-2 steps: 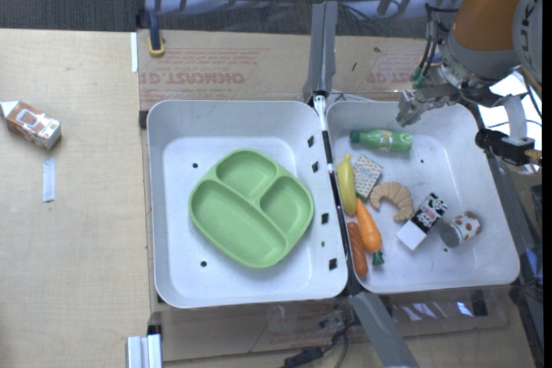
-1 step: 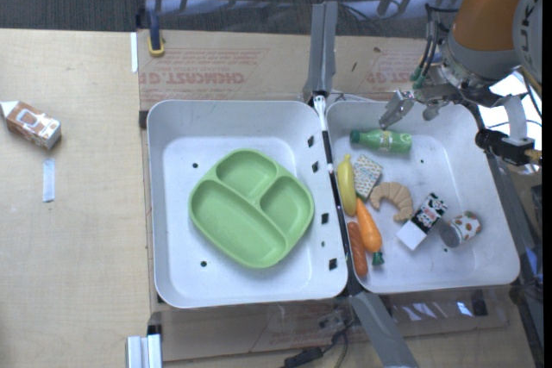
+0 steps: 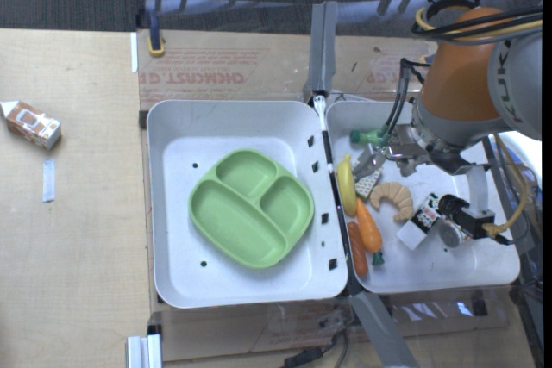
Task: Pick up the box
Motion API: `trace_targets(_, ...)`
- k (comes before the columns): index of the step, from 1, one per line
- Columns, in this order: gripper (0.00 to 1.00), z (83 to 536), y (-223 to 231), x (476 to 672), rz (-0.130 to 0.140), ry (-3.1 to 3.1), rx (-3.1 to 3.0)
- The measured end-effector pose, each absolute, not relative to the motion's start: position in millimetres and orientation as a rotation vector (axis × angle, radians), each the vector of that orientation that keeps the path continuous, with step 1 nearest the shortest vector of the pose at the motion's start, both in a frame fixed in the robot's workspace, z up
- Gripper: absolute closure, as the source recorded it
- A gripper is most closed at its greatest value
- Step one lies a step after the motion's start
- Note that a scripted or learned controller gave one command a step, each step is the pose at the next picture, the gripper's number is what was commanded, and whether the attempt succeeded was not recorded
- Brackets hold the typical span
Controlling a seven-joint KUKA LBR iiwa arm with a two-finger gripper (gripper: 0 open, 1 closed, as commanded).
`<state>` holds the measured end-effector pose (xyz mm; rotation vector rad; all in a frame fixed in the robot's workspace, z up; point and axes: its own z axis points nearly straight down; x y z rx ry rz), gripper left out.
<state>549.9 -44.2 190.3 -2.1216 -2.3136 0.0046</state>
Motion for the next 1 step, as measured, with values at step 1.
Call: trace_targets(1,0.0,136.3,-97.9,614.4,0.003,-2.321,-2.118)
